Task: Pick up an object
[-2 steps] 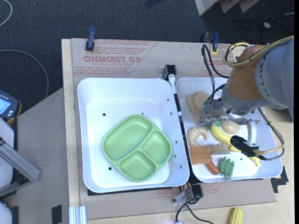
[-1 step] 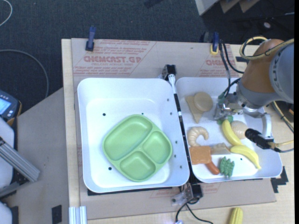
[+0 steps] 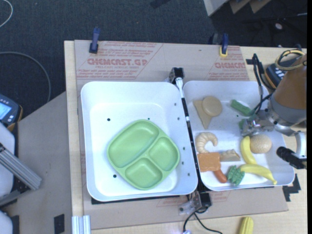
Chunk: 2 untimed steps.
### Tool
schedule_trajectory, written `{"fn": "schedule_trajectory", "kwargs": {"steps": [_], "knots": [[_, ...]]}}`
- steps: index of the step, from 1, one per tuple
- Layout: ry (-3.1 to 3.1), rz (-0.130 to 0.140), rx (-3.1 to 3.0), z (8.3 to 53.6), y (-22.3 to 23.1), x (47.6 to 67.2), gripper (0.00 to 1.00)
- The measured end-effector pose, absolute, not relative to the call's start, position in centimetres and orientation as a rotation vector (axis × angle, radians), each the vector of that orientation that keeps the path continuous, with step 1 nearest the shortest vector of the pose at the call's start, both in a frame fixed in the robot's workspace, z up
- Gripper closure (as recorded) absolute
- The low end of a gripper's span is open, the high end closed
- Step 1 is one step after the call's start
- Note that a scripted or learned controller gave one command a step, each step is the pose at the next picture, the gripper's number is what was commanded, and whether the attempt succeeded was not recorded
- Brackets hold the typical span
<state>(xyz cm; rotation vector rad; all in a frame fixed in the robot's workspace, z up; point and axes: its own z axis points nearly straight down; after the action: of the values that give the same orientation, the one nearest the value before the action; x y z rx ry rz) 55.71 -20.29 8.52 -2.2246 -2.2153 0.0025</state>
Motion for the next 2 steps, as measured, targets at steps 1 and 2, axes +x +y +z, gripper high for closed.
{"fn": "schedule_trajectory", "kwargs": {"steps": [1,2], "knots": [[-2.221,0.0,-2.215,8.5,-12.3,49.5,1.0],[-2.223,-0.004,-2.224,9.6,-12.7,49.8,1.0]]}}
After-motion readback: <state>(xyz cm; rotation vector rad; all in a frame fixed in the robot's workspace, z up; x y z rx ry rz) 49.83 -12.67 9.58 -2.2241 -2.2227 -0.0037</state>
